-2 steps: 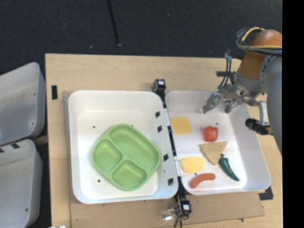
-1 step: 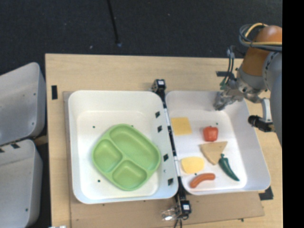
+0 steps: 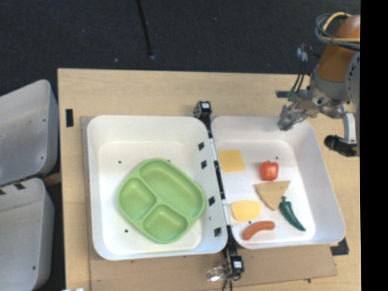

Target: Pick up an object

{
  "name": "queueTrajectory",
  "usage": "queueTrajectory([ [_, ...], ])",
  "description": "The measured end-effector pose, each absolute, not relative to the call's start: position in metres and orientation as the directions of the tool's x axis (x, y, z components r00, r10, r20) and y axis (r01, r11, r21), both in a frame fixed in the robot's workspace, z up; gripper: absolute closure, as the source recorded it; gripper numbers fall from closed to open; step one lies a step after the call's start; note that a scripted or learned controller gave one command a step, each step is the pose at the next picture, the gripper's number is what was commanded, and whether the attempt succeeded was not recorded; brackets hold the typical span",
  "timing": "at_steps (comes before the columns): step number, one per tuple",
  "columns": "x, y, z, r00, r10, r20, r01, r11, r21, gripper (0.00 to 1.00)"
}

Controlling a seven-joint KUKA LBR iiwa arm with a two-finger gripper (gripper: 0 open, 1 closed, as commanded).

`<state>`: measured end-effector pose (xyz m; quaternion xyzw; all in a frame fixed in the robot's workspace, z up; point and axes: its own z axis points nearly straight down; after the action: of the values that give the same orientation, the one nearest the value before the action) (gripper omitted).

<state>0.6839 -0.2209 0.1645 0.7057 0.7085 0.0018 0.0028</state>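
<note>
Nothing's picked up yet, so pretty much the whole job is left. The gripper [image 3: 290,121] hovers over the right bin's [image 3: 321,162] far edge; can't tell its state. That bin holds a tomato [image 3: 268,171], two cheese bits, a wedge, a sausage and a green pepper. The left bin [image 3: 100,162] has a green tray [image 3: 160,200].

One fixed camera looks down aslant on both bins [image 3: 97,162] from above.
</note>
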Motion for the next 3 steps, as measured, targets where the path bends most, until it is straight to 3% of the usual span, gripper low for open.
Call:
queueTrajectory([
  [2, 0.683, -0.217, 0.272, -0.004, 1.0, -0.002, 1.0, 0.004, 0.007, 1.0],
  [3, 0.663, -0.165, 0.279, -0.006, 1.0, 0.0, 1.0, 0.006, 0.003, 1.0],
])
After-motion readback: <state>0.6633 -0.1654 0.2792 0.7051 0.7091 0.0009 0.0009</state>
